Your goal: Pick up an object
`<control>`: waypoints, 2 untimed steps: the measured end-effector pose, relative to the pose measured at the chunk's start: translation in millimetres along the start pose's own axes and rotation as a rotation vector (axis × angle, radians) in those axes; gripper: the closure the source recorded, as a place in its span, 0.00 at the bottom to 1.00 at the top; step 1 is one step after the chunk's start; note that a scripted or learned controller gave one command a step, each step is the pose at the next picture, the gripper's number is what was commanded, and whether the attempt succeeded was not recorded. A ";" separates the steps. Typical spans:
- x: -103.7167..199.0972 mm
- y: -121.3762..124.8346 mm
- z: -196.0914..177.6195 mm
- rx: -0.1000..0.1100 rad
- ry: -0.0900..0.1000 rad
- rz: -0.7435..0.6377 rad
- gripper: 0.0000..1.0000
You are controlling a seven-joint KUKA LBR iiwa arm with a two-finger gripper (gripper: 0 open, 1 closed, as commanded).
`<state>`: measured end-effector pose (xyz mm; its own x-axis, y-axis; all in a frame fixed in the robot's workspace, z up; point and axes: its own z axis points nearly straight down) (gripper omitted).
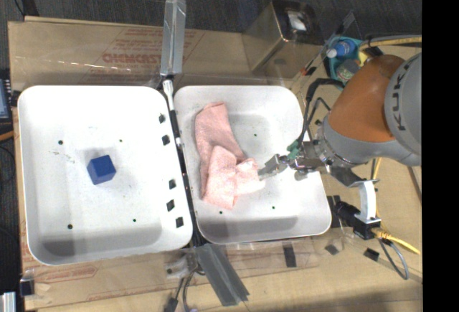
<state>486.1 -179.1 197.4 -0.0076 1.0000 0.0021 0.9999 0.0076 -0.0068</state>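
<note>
The gripper (267, 168) is reaching into the right bin (287, 104) from the right, and its tips are sitting right at the near edge of the pink cloth (219, 153). How far apart the tips are, I cannot tell; they are too small and blurred here, and whether any fabric is caught is not clear either.

The risks, as I read them: the tips are working only the cloth's outermost fold, so a pinch there may be catching too little fabric and slipping off on the lift. Soft cloth could also be sliding along the smooth bin floor instead of bunching.

The cloth is lying just ahead of the gripper, touching or nearly so, and stretching away beyond the tips toward the divider. The blue cube (102, 168) is sitting well beyond that, in the left bin (43, 117).
</note>
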 end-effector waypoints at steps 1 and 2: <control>58.1 62.1 46.2 -0.001 -0.002 -0.045 0.00; 52.4 117.9 61.9 -0.002 -0.002 0.058 0.00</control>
